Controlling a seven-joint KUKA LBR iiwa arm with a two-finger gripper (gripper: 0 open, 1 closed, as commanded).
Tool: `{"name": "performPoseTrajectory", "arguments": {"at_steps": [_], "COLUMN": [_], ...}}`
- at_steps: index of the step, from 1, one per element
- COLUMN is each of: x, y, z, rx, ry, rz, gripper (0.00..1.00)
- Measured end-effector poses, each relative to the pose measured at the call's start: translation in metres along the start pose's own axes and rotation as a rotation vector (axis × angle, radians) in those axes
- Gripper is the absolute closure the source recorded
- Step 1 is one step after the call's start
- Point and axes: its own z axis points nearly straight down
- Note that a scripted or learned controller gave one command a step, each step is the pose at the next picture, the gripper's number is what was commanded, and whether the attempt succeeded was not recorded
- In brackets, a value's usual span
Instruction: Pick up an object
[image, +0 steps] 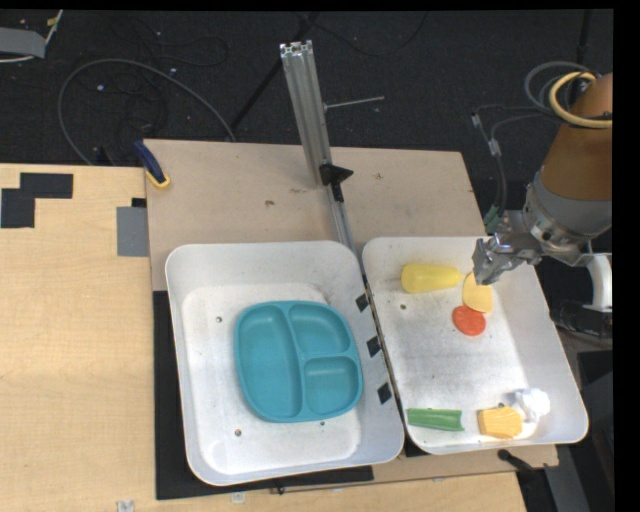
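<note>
The arm reaches in with the tool (487, 268) hanging over the far part of the right-hand bin (432, 345), and the step in hand looks like the approach to a pick — nothing appears lifted yet. Directly under the tool tip lies a small pale-yellow piece (478, 297), touching or nearly touching it; the view is too coarse here to tell whether the tool is released or clenched, or whether that piece sits inside it. Just beyond that piece, nearer the camera, is a round orange-red object (469, 320), and just beside the tool on the bin's inner side lies a longer yellow object (431, 277). Well away, at the bin's near edge, rest a green block (435, 419) and a yellow-orange toy (502, 422).

The next move, as I judge it, calls for a short straight descent onto the pale-yellow piece, then a firm closing and a clean lift — without nudging the orange-red neighbour.

The left bin holds a teal divided plate (297, 360).
</note>
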Motion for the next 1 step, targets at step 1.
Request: {"name": "performPoseTrajectory", "arguments": {"at_steps": [1], "x": [0.0537], "y": [0.0087], "z": [-0.0049], "rx": [-0.003], "ry": [-0.001], "rz": [0.0], "gripper": [1.0]}}
